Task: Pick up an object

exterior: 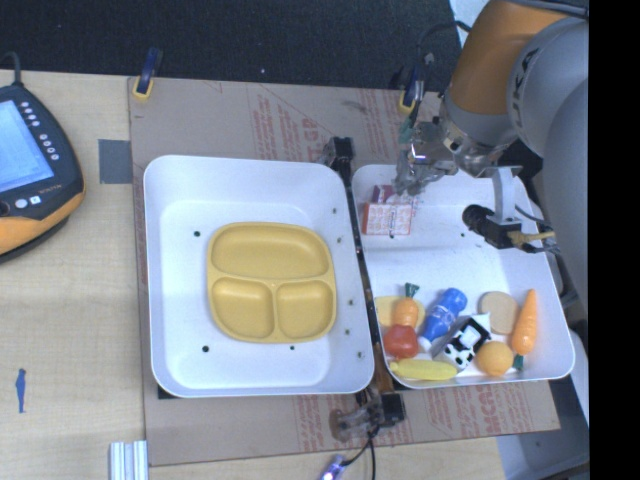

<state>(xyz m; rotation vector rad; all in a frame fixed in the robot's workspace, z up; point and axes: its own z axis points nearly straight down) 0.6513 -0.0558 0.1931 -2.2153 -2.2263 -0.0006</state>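
Observation:
My gripper [407, 183] hangs over the far left corner of the right bin [440, 243], reaching in from the right. Just below its tip lies a small red and white packet [388, 218], flat on the bin floor; whether the tip touches it I cannot tell. Along the near side of this bin lie a blue bottle [442, 315], a small carrot [405, 310], a red tomato [401, 341], a yellow banana [424, 370], a black and white cow-patterned toy [463, 346], an orange ball [494, 357], a beige disc [497, 310] and a long carrot [526, 321].
The left bin [180, 268] holds a yellow three-compartment plate [271, 280]. A teach pendant [30, 173] rests on the bench at far left. Clamps [145, 73] pin the brown board under the bins.

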